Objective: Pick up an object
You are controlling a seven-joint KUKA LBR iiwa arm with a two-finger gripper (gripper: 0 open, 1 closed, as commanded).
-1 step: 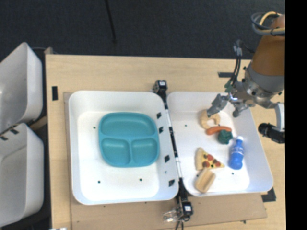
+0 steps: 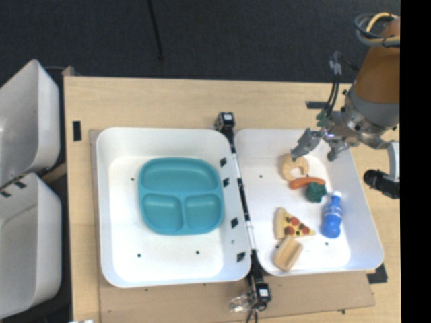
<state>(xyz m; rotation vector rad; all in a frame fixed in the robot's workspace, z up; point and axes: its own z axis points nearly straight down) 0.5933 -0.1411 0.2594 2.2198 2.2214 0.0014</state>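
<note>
A pale wooden bench (image 2: 168,103) is sitting against a dark floor, and it is bearing two shallow white bins side by side. The left bin (image 2: 118,261) is holding a teal divided plate (image 2: 180,195), lying flat near its middle. The right bin (image 2: 353,247) is holding a small cluster of toy food: a pale curved piece (image 2: 292,169) near the top, an orange sausage (image 2: 307,182) just below it and touching a dark green lump (image 2: 316,192), a blue bottle (image 2: 330,215) lying just beside those, a pizza slice (image 2: 291,223) lower down, and a tan bread roll (image 2: 287,253) just under the slice. Two white rounded shapes (image 2: 23,180) are standing off the bench at the left edge.

The arm (image 2: 377,79) is being cut off at the right, so most of it is hidden. The pale curved piece is too blurred to name — possibly a pastry or a shell.

The gripper (image 2: 316,147) is hanging over the upper part of the right bin, its two grey fingers (image 2: 304,142) spreading wide apart — nothing is sitting between them. One fingertip is hovering just above the pale curved piece; whether it is touching is hard to tell.
</note>
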